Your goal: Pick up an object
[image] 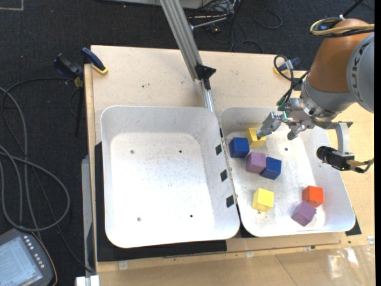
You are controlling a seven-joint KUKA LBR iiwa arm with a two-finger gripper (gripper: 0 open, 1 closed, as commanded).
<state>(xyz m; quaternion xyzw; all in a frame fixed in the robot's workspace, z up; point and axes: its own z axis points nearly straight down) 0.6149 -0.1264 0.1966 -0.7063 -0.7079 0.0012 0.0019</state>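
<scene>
Currently, the right white plastic bin (pixel 333 219) held seven small cubes: blue, purple, yellow, orange. The gripper (pixel 280 128) hung open above them, holding nothing.

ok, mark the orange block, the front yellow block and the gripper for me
orange block (pixel 312 195), camera view, its top face
front yellow block (pixel 263 199), camera view, its top face
gripper (pixel 281 130), camera view, midway between the fingertips

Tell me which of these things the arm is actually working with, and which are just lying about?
Part of the job:
- tool
- small yellow block below it
- blue, purple, yellow and orange blocks nearby
- right bin holding them

Just lying about:
- left bin
- clamps
- metal pole
- cables
</scene>
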